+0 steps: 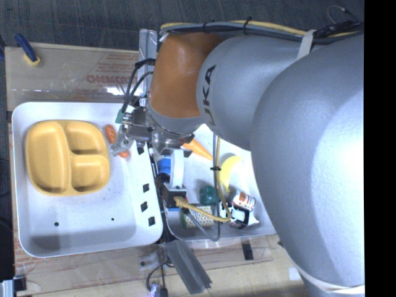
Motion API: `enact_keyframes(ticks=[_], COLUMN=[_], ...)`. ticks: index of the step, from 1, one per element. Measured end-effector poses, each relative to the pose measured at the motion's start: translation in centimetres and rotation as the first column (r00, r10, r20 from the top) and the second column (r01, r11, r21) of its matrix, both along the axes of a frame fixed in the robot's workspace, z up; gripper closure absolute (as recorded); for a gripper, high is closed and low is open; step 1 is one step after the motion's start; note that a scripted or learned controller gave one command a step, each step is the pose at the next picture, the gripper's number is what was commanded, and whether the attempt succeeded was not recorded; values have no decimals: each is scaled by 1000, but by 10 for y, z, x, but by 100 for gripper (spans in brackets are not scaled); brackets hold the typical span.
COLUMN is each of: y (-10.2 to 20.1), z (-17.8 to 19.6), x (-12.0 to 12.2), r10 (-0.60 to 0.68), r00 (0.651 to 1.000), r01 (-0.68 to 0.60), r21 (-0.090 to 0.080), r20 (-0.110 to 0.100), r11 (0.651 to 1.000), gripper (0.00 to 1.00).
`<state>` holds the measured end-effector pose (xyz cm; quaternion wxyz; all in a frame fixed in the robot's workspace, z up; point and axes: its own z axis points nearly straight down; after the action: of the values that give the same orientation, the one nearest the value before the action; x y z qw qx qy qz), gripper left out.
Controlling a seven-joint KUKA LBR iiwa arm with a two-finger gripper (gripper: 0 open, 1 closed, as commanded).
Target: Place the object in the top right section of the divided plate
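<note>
Camera view: yellow plate (pixel 67 156) sits in left bin (pixel 80 228), matte moulded plastic, three rounded sections, nothing in them. Gripper (pixel 124 140) hangs just right of plate; can't tell if it's open or holding anything. Small orange object (pixel 110 132), likely the target, lies just off plate's right rim, touching or beside the gripper. Looks light, smooth, rounded, probably slippery plastic; best pinched across its narrow middle. Further right of plate: yellow item (pixel 230 167), teal item (pixel 208 195), small can (pixel 242 203).
</note>
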<state>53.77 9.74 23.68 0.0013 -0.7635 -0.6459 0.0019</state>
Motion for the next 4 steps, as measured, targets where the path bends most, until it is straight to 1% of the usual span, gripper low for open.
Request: enact_keyframes(ticks=[1,2,3,4], y=[68,86,86,28], z=[-8,-103,-94,-32], x=[-63,-63,-63,-5], r10=[43,115,119,353], r00=[999,993,993,936], r01=[-43,-115,-119,-353], r21=[-1,-1,-2,0], r20=[-1,-3,-3,3], r11=[999,993,993,936], gripper=[0,0,100,100])
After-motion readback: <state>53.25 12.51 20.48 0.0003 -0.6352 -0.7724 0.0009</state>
